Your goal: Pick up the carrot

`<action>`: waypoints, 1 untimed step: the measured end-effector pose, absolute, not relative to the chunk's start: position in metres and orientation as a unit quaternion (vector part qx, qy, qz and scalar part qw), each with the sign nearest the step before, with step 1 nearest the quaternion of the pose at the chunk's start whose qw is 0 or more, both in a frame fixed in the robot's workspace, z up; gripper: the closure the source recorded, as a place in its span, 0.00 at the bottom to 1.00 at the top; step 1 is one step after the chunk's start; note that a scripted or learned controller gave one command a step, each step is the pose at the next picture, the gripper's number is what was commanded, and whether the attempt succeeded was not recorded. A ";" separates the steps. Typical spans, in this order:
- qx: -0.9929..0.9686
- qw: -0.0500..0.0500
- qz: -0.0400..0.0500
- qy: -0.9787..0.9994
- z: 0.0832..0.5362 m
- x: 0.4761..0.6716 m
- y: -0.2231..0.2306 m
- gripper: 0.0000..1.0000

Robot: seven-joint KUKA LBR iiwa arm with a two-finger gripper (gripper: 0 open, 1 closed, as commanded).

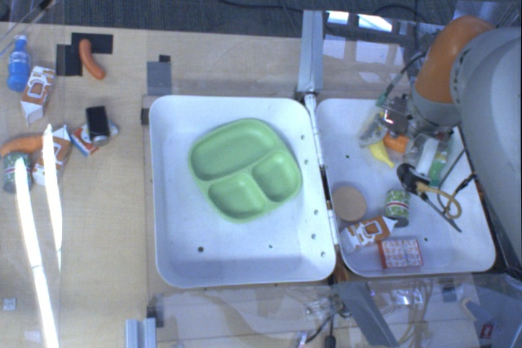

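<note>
A small orange carrot (395,144) lies in the upper part of the right bin (473,253), next to a yellow piece (378,153). My gripper (396,126) hangs directly over the carrot, at or just above it, and hides part of it. The grey arm with its orange band (453,49) comes in from the upper right. Whether the carrot is gripped cannot be made out.
The right bin also holds a brown disc (350,202), a small can (397,204), a carton (367,231), a red box (400,253) and a green bottle (439,163). A green divided plate (245,169) lies in the left bin (171,257). Loose items sit on the bench at left.
</note>
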State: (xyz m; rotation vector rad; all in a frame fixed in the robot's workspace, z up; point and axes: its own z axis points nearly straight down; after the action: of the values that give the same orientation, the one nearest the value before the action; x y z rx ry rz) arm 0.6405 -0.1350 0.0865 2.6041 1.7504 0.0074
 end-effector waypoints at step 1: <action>0.897 0.001 0.004 0.442 0.087 0.606 -0.142 0.00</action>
State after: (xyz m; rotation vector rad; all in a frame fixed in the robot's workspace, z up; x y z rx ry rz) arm 0.6062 -0.1425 0.0868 2.8165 1.3868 0.0113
